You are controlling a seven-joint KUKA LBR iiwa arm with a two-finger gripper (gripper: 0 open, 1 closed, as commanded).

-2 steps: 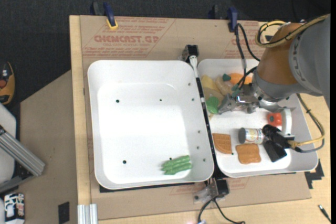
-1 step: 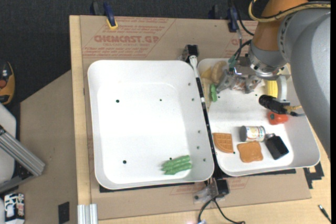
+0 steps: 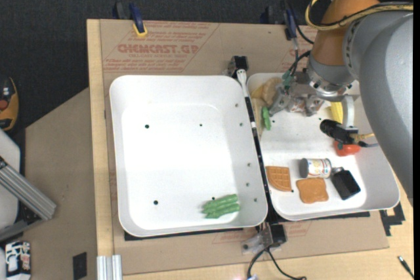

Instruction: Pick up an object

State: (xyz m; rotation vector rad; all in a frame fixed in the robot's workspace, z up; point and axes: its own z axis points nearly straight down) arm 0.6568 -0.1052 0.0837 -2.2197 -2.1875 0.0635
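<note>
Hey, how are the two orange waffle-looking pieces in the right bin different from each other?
The left waffle piece lies against the right bin's left wall; the right waffle piece lies nearer the front rim, beside the black block. The left one looks taller and narrower, the right one wider and rounder. Both are flat, orange-brown and grid-textured.

The bench (image 3: 164, 49), topped with a brown board printed in red letters, bears two shallow white bins side by side. The right bin (image 3: 374, 187) lies under the claw (image 3: 289, 101), and the left bin (image 3: 177, 147) sits just beside it, on the claw's far side from the arm. Blue clamps (image 3: 138, 21) grip the board's far edge, beyond the claw.
</note>
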